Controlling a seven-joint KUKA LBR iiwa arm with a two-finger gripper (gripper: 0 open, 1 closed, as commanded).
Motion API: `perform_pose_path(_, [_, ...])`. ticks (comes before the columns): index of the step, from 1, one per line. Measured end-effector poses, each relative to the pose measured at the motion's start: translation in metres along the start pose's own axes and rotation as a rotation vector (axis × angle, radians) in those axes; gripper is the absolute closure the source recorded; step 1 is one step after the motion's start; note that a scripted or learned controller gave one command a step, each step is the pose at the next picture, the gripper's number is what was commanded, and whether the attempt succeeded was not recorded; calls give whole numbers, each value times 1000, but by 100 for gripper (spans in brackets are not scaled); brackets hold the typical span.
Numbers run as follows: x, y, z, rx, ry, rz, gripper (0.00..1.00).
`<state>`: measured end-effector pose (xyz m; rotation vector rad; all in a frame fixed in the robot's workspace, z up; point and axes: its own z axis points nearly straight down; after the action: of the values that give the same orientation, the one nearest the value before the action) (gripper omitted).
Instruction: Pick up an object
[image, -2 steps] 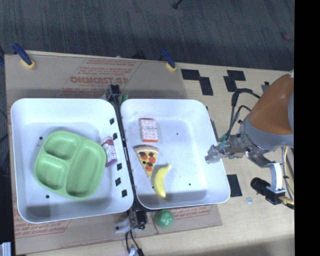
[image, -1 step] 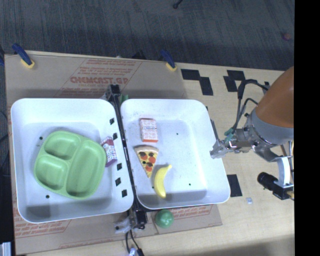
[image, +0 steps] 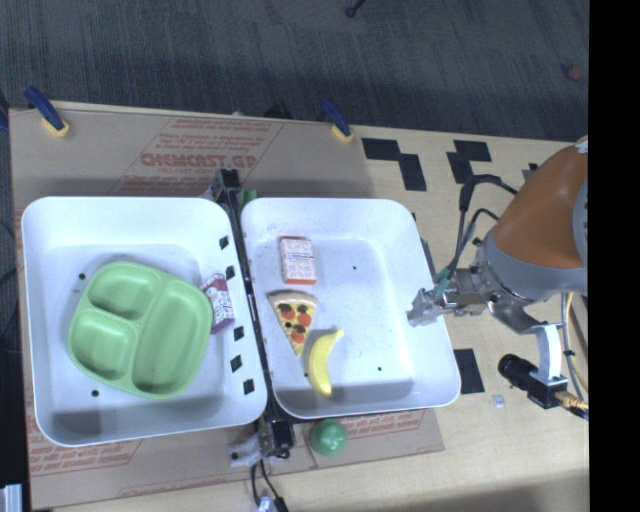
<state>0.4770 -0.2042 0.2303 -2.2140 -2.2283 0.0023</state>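
The surface (image: 480, 440) carries a sheet of printed cardboard (image: 200, 150) on which two shallow white bins sit side by side, their inner rims touching along a black clamped seam. The left bin (image: 40, 300) holds a green divided plate (image: 138, 327) that fills most of its floor, lying flat toward the bin's left and near sides, and a small maroon-and-white packet (image: 219, 301) rests just beside the plate's right edge, against the bin's right wall. The right bin (image: 400, 240) holds three things in a loose line down its left half: a red-and-white box (image: 297, 260) toward the far side, a toy pizza slice (image: 293, 315) just nearer with its point aimed at the near rim, and a yellow banana (image: 322, 361) close beside that point, near the bin's near wall. The grey arm with its orange band (image: 545, 215) reaches in over the surface's right edge. Its jaws (image: 428, 306) hang at the right bin's right rim, well apart from the three things; whether they are apart or together I cannot tell, and nothing shows between them. A small green ball (image: 327, 436) lies on the cardboard just outside the right bin's near rim. Blue clamps (image: 46, 110) grip the cardboard's far edge.
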Motion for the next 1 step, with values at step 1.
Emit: perform_pose_path(1, [-7,-1,0,0,0,0,100])
